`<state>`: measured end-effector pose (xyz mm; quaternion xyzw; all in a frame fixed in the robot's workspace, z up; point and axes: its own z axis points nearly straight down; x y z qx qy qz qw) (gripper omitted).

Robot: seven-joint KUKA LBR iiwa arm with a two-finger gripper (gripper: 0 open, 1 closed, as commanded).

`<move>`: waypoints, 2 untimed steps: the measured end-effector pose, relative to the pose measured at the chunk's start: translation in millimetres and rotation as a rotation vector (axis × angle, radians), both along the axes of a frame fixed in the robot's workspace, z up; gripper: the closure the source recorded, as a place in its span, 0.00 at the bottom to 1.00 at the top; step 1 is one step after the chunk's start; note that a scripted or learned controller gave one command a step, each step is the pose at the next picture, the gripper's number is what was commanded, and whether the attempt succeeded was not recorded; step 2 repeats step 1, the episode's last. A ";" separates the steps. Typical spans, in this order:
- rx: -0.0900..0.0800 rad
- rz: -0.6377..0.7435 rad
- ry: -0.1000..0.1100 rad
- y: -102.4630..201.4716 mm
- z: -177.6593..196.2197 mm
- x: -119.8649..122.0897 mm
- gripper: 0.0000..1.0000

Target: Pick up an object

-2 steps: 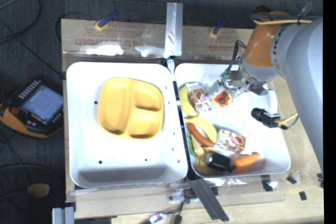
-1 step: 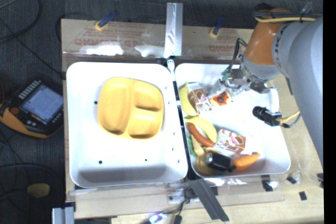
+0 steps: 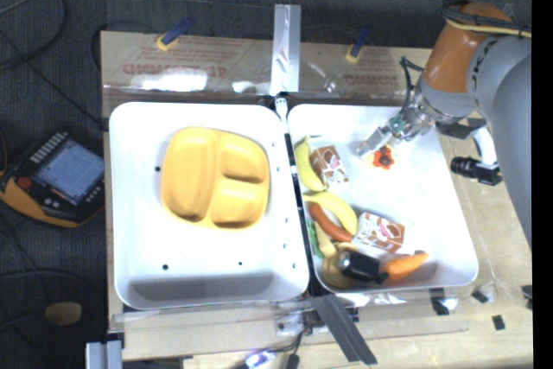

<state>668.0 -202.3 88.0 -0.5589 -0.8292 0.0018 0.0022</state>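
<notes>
Lying just beside the gripper [image 3: 373, 143], small red object [image 3: 383, 156]

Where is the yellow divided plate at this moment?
In the camera view, the yellow divided plate lies in the left white bin, near its middle, apart from the toy food piled in the right bin.

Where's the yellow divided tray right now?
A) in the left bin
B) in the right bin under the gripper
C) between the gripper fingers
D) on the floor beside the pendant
A: the yellow divided tray lies flat inside the left bin, while the gripper is over the right bin, apart from the tray.
</notes>
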 end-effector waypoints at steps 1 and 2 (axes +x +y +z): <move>0.000 -0.039 -0.007 94.0 101.8 1.0 1.00; 0.000 -0.039 -0.007 94.0 101.8 1.0 1.00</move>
